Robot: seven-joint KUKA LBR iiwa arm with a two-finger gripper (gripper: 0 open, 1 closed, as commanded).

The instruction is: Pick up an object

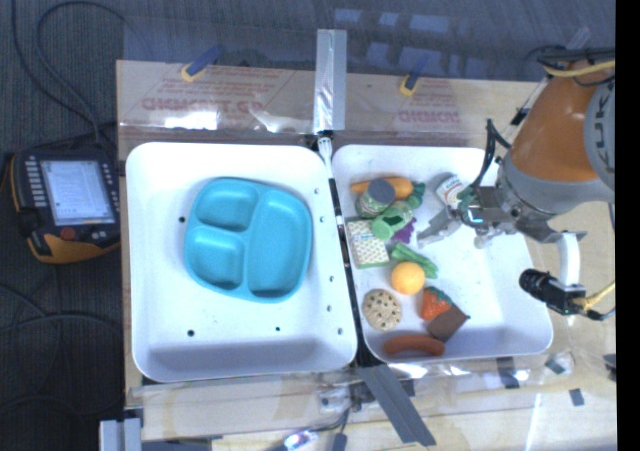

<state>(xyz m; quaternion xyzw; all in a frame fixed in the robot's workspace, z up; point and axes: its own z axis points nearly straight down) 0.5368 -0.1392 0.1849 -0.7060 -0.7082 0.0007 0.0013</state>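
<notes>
— Where's the gripper [447, 226]?
— Centre-right of the frame, over the right bin [500, 314]; fingers spread, clamping nothing.
— And the toys?
— Just left of it: orange ball [407, 278], cookie [381, 308], sausage [412, 345] lower down.

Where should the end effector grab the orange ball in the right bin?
Across the orange ball's widest part, coming straight down from above. It is round, so any pair of opposite sides works, but green pieces touch its upper and right edges; the lower left looks freer.
</notes>
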